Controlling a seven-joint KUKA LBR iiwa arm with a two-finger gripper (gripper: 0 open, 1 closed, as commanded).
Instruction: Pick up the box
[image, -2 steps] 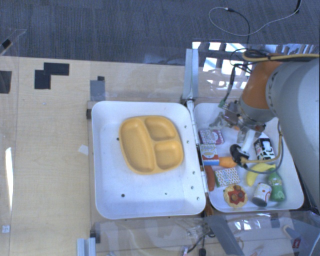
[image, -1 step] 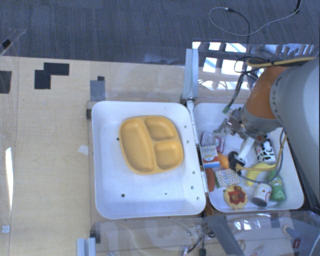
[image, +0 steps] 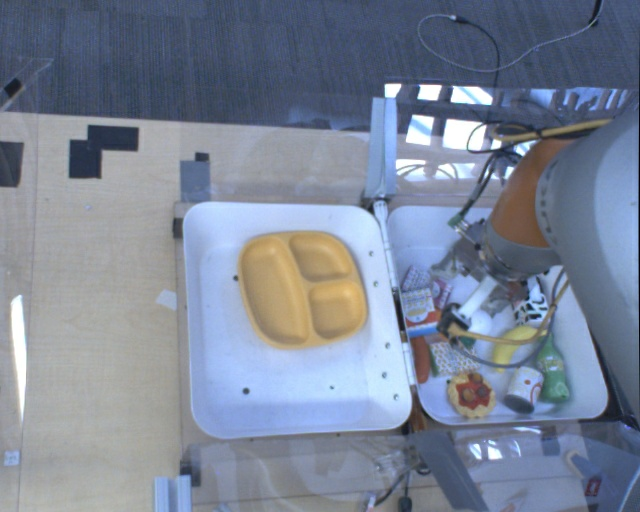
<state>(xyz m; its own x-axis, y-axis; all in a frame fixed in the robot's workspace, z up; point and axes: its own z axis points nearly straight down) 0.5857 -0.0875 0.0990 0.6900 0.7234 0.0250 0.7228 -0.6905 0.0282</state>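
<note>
A small box (image: 418, 301) with a red and white print lies at the left side of the right bin (image: 590, 400), close to the wall between the bins. A flat orange and blue packet (image: 424, 322) lies just in front of it. My gripper (image: 455, 268) is lowered into the right bin, a little to the right of and behind the box, among the clutter. The view does not show anything held in it. The grey arm with its orange band (image: 520, 205) covers the bin's far right part.
The left bin (image: 215, 400) holds a yellow divided plate (image: 300, 288). The right bin is crowded: a banana (image: 512, 340), a green bottle (image: 553, 376), a white cup (image: 522, 386), a round red and yellow toy (image: 471, 393), a red stick (image: 422, 358).
</note>
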